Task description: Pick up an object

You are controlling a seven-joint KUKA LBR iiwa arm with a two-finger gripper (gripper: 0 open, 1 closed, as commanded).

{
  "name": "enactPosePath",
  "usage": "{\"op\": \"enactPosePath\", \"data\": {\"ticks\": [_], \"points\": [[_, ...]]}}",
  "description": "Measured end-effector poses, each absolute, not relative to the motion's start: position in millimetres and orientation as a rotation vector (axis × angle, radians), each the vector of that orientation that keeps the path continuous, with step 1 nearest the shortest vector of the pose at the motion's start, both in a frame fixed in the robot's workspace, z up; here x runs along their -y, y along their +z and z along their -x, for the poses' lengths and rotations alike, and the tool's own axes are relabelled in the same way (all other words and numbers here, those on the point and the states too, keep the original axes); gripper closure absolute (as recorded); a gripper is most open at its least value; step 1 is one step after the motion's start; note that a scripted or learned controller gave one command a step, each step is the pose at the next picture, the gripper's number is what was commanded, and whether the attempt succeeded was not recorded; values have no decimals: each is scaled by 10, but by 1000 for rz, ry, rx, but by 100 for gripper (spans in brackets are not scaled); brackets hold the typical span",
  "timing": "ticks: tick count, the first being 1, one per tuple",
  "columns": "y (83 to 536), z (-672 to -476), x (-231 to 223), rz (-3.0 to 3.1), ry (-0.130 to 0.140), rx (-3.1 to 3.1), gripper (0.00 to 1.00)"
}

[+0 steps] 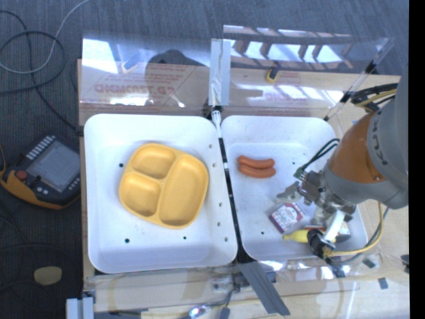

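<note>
1. Yellow and moulded into three compartments, a plastic divided plate (164,184) lies in the left bin (99,244); we see nothing resting on it.
2. We find two hot dog sausages (256,167) side by side in the upper middle of the right bin (265,128).
3. We see a small red-and-white packet (286,216) lower in that bin, with a yellow banana-like piece (297,235) just below it.
4. We place the gripper (312,195) low over the right bin, just right of the packet, under the arm's orange band (352,158).
5. We cannot tell how the gripper is set.
6. We note a teach pendant (41,171) on the floor at left.
</note>
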State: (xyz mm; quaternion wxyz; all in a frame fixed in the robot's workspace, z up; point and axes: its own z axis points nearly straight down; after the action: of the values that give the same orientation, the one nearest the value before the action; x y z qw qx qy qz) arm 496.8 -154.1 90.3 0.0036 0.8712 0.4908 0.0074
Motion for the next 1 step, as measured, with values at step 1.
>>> {"op": "enactPosePath", "data": {"ticks": [1], "points": [[1417,-5782,1744,-2591,-5,-1778,0]]}}
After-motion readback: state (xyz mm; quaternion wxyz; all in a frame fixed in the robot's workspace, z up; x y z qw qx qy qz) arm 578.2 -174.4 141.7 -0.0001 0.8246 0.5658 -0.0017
